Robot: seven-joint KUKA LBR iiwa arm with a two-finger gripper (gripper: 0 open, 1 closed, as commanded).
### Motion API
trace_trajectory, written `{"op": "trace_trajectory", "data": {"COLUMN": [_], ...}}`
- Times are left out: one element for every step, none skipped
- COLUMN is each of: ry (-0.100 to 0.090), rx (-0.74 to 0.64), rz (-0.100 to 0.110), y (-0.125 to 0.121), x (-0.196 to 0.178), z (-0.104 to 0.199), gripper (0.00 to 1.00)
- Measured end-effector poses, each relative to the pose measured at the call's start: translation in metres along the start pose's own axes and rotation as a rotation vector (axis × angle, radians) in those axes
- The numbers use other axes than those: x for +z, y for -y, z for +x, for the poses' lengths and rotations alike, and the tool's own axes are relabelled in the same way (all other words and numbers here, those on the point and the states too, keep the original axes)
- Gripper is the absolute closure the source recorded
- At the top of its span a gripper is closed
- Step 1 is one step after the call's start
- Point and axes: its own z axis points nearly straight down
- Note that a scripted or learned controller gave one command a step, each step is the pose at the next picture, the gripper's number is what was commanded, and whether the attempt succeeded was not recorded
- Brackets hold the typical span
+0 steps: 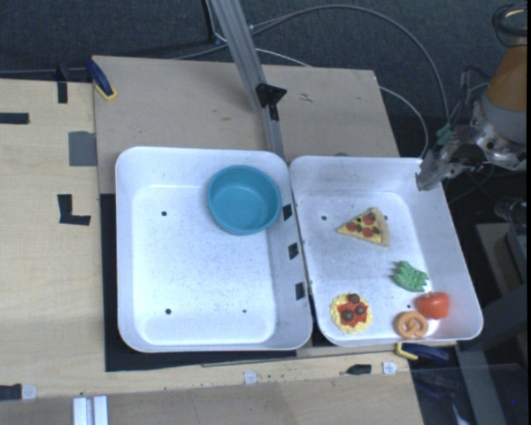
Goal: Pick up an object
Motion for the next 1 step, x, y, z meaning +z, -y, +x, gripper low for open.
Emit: {"op": "trace_trajectory", "data": {"ry": [-0.002], "rx": [-0.002], "rz": [0.004], "y": [0.0155], "x": [0.0090], "z": [0.0411], "gripper": [1.00]}}
